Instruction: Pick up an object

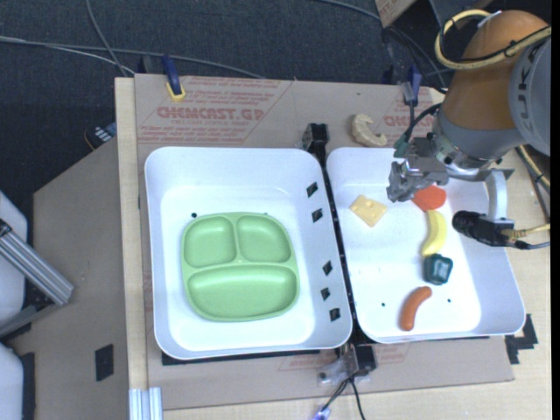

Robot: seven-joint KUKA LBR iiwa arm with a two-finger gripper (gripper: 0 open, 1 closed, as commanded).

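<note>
R bin [490, 318]: 5 toys | L bin [166, 234]: 1 green tray [240, 265] | cheese [368, 210] prob.

This is a robotics lab test cell. A grey arm with an orange band [494, 51] reaches over two shallow white plastic bins [166, 234] set on a brown cardboard-covered surface [227, 112]. Blue clamps [173, 81] pin the cardboard, loose black cables [105, 33] trail across dark carpet [52, 94], and aluminium framing [31, 261] stands at left.

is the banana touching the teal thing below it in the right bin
Touching. The camera view shows the banana's lower tip meeting the top edge of the teal object, with no white bin floor between them.
</note>
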